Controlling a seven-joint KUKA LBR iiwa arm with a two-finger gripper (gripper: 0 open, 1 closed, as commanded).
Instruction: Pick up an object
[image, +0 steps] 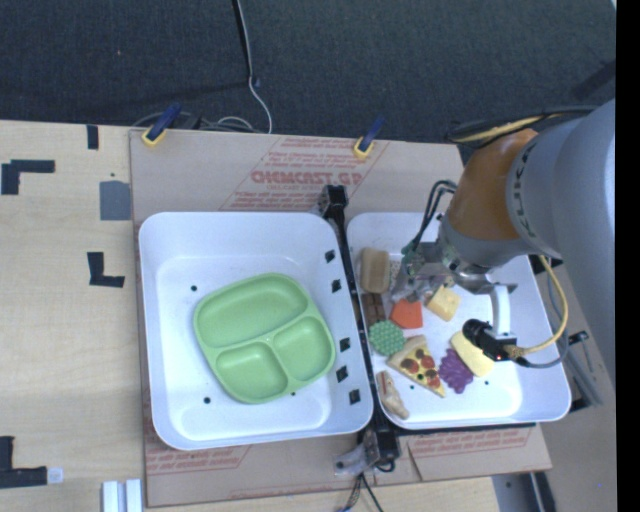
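- The arm (560, 190), nearest the lens, is hanging its tool (420, 275) over the right bin (540, 400); whether it is apart or together, I cannot tell.
- Just beside the tool, an orange block (407, 315) and yellow wedge (443, 302) are lying; descending squarely on one is looking wisest.
- The tabletop (60, 330) is showing pale wood; a green tray (263, 336) is sitting left of the orange block.

My counter (60, 330): pale wood, dark tape marks at frame left. A printed cardboard sheet (290, 175) lies on it, held by two clamps (160, 128) along its upper edge. Two white bins sit on the cardboard, touching: left bin (165, 250), right bin (530, 400).
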